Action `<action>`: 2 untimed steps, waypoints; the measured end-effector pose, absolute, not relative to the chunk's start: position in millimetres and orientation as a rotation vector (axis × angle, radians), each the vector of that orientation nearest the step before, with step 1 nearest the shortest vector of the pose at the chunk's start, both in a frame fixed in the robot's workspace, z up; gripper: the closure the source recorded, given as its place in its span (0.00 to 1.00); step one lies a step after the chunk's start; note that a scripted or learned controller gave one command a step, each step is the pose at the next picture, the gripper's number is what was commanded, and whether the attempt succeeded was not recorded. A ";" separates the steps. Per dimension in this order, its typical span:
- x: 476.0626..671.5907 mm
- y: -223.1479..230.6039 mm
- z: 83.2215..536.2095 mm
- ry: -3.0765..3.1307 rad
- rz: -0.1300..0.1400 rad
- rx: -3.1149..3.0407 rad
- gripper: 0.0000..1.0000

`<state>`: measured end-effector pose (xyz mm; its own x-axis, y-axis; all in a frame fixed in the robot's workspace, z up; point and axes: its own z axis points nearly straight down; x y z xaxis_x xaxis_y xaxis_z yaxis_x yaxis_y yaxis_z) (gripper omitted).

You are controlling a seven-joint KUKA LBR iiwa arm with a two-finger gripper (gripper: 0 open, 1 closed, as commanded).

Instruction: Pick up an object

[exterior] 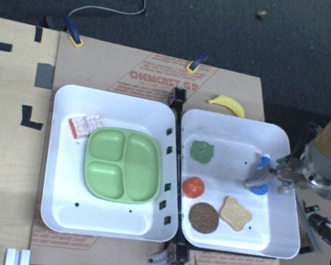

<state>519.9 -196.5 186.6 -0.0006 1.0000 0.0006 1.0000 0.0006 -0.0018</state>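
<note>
The right bin (278, 141) holds a green leafy piece (201, 151), a red tomato (193, 187), a brown round patty (204, 217) and a tan slice of bread (235, 213). A blue object (259, 188) lies near the bin's right side, and the gripper partly covers it. My gripper (259, 176) reaches in from the right, low over this blue object. Whether it grips the object is hidden from me.
The left bin (69, 102) bears a green divided plate (123, 164) and a small red-and-white packet (84, 124). A yellow banana (227, 104) lies on the cardboard behind the right bin. The arm's grey wrist (324, 166) hangs over the right bin's edge.
</note>
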 end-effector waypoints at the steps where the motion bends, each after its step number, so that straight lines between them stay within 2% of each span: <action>1: 580.6 -222.1 87.8 -2.229 -0.007 -2.222 0.00; 2: 580.4 -223.6 97.4 -2.233 -0.003 -2.224 1.00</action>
